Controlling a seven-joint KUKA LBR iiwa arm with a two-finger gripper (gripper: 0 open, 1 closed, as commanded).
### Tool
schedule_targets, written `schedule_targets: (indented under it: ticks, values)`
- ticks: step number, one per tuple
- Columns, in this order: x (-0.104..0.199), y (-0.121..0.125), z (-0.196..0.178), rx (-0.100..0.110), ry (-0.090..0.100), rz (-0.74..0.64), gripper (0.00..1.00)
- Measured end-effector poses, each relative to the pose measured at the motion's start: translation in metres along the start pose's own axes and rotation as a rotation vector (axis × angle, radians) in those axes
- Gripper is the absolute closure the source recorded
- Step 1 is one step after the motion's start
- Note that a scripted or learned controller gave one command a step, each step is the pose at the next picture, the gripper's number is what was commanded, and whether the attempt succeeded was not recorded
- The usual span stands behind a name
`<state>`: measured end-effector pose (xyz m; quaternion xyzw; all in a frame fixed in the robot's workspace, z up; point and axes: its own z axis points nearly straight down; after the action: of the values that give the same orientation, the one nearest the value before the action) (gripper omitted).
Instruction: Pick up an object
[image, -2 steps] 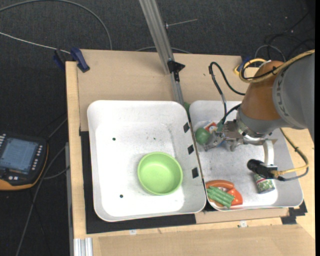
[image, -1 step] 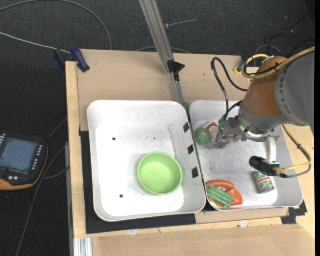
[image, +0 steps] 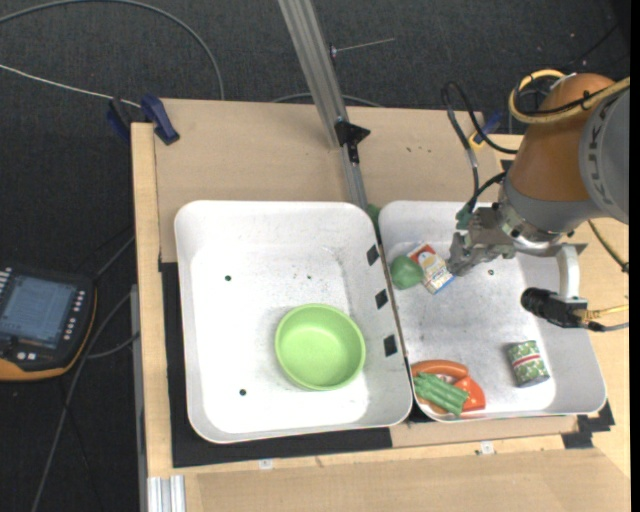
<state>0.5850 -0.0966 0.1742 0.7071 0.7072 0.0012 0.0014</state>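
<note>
Closing in on the small carton (image: 432, 270), right of frame centre in the right bin (image: 560, 400), beside a green ball (image: 405, 272). Gripper (image: 466, 254) just right of it; jaw state impossible to tell. Next: settle lower, straddle, pinch, lift.

I see a lime-green bowl (image: 319, 346) in the white left bin (image: 205, 250), which is finely speckled with dark dots. In the white right bin (image: 480, 330): a green ball (image: 404, 272), a white carton (image: 432, 269) with red and orange print, a green-labelled can (image: 527, 363), and an orange dish (image: 447, 389) with green vegetables. The desk (image: 250, 150) is tan.
</note>
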Motion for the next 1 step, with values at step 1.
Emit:
schedule_targets:
  ticks: [1]
  values:
    - [0.0, 0.0011, -0.0453, -0.001, 0.0, 0.0, 1.0]
